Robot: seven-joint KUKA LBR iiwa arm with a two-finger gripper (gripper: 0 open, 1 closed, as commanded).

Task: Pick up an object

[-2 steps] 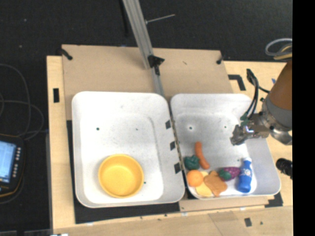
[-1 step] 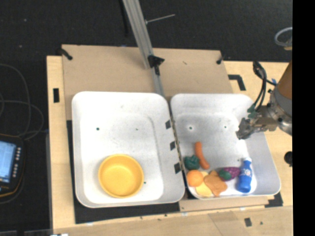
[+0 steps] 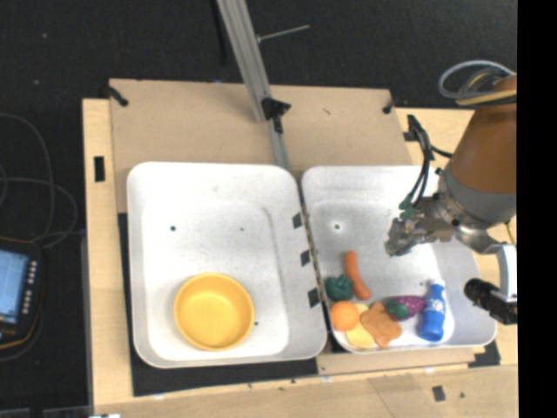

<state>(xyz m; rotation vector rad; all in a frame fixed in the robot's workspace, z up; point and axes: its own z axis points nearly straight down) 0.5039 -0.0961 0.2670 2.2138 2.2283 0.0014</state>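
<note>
Toy foods point(image 3: 383, 312) – carrot, orange, blue bottle – right bin's near edge

Grey metal pole point(image 3: 248, 59) slants across the tan wooden bench point(image 3: 200, 124); a dark handheld screen device point(image 3: 16, 290) lies at left on black floor point(image 3: 52, 33).

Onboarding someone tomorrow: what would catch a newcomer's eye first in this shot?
Probably the round yellow plastic bowl, alone near the front of the left shallow white bin. Next, the bright toy cluster packed along the front edge of the right shallow white bin: an orange carrot, an orange ball, a purple piece and a blue bottle. The grey arm's claw hovers just above that pile.
</note>
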